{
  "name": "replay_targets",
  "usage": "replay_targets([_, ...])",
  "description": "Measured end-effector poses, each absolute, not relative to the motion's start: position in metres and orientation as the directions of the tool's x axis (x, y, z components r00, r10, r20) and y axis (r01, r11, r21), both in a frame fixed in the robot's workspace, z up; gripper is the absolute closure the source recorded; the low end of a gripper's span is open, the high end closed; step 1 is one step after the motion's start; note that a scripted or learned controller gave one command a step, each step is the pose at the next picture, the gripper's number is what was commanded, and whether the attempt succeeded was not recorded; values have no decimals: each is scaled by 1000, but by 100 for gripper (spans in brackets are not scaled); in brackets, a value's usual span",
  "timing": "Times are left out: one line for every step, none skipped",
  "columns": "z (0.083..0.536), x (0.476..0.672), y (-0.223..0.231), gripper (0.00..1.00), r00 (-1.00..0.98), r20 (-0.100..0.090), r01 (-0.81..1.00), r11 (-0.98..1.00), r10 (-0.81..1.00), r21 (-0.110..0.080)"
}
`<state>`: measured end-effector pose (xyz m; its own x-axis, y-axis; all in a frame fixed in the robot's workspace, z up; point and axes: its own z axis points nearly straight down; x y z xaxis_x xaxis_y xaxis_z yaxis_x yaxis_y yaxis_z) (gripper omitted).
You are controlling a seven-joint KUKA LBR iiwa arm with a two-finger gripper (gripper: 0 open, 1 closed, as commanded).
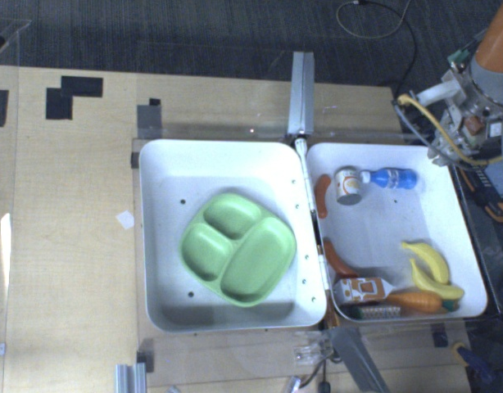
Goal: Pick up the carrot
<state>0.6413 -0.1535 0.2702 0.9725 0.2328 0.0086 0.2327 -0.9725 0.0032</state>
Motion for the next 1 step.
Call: replay_targets([256,662,-205,100,954,4,301,-954,301,2])
